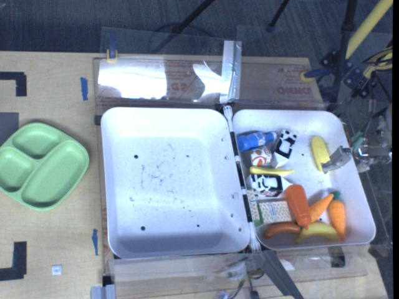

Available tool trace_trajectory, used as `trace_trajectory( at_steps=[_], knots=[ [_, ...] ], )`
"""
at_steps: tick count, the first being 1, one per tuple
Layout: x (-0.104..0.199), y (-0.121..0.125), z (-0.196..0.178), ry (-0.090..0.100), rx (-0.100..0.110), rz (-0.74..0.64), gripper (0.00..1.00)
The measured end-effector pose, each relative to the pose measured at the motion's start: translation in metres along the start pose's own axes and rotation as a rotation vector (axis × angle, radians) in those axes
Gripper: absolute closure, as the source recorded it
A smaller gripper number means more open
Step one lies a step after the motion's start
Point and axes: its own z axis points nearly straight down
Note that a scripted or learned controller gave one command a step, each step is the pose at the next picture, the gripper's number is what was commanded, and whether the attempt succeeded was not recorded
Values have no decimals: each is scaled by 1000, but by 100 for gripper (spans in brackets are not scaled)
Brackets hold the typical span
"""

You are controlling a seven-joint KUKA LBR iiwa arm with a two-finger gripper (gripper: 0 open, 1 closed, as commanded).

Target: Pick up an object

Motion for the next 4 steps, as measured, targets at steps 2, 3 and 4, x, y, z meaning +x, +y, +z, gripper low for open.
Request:
trace_trajectory(
  at_steps=[2, 3, 4],
  knots=[
    [-12, 82, 126, 11, -10, -191, 0],
    [-15, 82, 116, 1, -11, -190, 100],
    [37, 105, 25, -2, -4, -289, 100]
  ],
)
